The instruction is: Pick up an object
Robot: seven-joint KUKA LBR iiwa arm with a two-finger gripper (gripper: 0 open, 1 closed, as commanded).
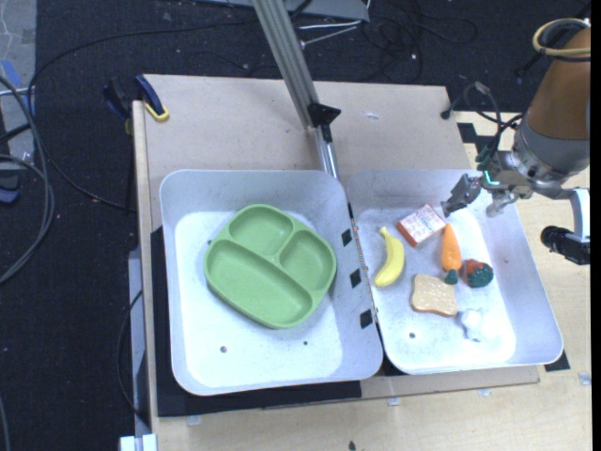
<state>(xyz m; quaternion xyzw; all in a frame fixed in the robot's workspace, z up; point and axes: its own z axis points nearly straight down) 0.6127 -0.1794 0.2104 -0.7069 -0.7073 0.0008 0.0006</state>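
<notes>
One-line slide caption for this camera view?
Gripper hovers open over right bin of toy food; green plate fills left bin.

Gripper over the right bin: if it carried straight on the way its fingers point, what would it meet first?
Probably the red-and-white box, which lies just down-left of the gripper; the carrot sits close beside that line. Height above the right bin is unclear, so this is a guess.

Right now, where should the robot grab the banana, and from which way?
Probably around the middle of the banana, coming straight down from above. It lies flat in the right bin, long and narrow, running top to bottom in the camera view, with bare floor on both long sides for the fingers. The hand sits at the bin's far edge, beyond the red box.
</notes>
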